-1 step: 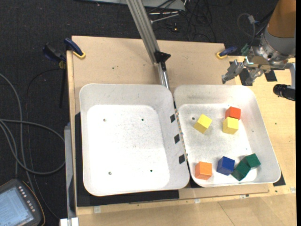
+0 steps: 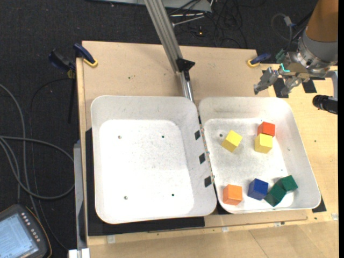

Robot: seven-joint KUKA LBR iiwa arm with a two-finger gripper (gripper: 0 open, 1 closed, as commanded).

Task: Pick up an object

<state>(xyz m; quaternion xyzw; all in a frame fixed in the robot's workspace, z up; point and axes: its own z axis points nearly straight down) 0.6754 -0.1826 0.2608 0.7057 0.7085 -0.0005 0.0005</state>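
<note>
I see the gripper, fingers apart, above the right bin's far rim, so I'd drop straight onto the red cube touching the yellow cube, avoiding both.

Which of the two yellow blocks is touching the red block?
The yellow block on the right, sitting directly below the red block and touching it. The other yellow block lies off to the left by itself in the right bin.
</note>
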